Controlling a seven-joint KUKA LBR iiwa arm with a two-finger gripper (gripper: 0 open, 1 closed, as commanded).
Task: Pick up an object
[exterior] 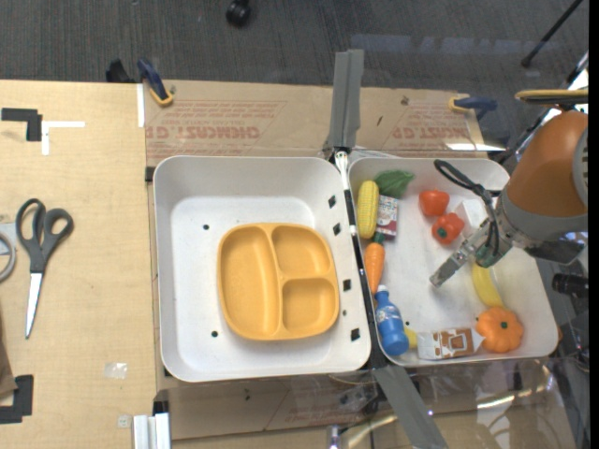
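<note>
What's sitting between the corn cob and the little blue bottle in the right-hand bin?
In the camera view, a carrot lies between the corn cob above and the blue bottle below, along the right bin's left wall.

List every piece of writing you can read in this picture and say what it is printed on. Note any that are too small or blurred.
"CHEMICAL GU...", red print, seen upside down and reversed, on the cardboard sheet behind the bins; the rest is unclear.
Red print on the cardboard behind the right bin: too blurred.
Blue bottle label: too small.
Carton: too small.

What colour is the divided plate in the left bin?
Yellow-orange, seen in the camera view: the divided plate.
</note>
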